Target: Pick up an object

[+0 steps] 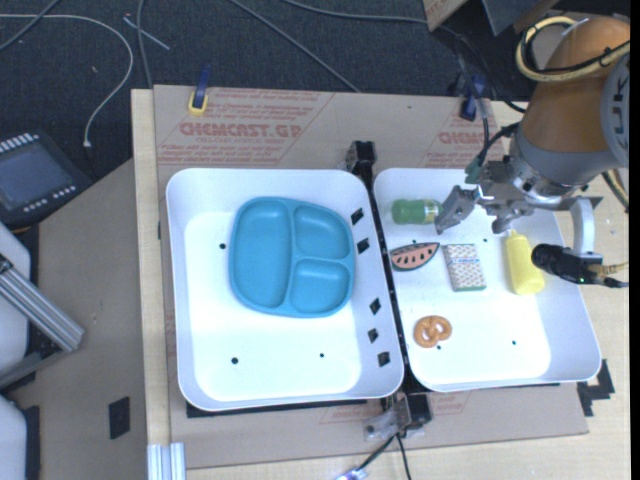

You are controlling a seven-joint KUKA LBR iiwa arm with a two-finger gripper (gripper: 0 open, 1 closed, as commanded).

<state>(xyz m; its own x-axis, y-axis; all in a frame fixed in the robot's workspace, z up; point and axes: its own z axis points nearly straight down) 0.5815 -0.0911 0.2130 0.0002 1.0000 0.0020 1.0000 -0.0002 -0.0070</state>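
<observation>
So the arm comes in from the right and the pincer (478, 208) hangs over the top of the right bin (560, 353), fingers spread open with nothing between them.

Stuff in that bin: a green bottle-ish thing (413, 210) lying on its side just left of the pincer, a watermelon slice (413, 256) below that, a small speckled block (464, 266) that looks like a sponge, a yellow bottle (523, 265) on its side near the right, and a pretzel (433, 330) further toward the front. The left bin (200, 348) just has a blue divided plate (292, 256).

My guess is the green one is the target since it's closest. It looks like light plastic toy food, stiff and a bit slick, and being round it'll probably roll if nudged. I'd grab it across the fat middle of the body, fingers either side of the long axis. The bin wall close behind could crowd one finger.
</observation>
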